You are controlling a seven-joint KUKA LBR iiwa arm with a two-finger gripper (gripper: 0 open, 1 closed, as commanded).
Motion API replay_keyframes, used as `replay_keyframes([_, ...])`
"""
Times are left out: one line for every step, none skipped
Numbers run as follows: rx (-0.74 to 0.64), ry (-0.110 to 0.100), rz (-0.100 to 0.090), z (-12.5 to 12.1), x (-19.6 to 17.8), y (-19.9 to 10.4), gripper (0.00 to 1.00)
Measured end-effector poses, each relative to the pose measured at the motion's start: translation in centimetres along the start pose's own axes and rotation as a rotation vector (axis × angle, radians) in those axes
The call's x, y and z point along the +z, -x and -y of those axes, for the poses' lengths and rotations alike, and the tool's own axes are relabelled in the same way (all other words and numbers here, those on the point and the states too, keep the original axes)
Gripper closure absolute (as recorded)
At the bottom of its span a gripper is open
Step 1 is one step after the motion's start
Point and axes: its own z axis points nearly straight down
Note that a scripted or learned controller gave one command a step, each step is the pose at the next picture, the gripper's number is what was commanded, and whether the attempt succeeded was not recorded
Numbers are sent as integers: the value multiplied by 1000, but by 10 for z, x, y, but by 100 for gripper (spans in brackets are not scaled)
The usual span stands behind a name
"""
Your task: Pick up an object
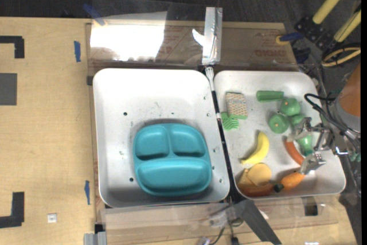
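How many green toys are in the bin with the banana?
5 or so: a long one at the back, two round ones, a flat one by the divider, one at the gripper. More may hide.

A teal divided tray (171,159) lies in the left bin (114,100), near its front wall.

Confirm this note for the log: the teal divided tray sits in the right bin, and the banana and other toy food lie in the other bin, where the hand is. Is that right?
Not quite. The camera view shows the teal divided tray in the left bin, not the right one. The rest holds: the banana and other toy food lie in the right bin, where the hand is.
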Motion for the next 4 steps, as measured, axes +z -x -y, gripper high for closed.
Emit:
replay_keyframes([56, -5, 16, -3, 40, -1, 0])
replay_keyframes([-54, -7, 21, 0, 47, 2, 0])
replay_keyframes([-57, -11, 32, 0, 34, 6, 100])
replay_keyframes([-57, -10, 31, -1, 35, 5, 0])
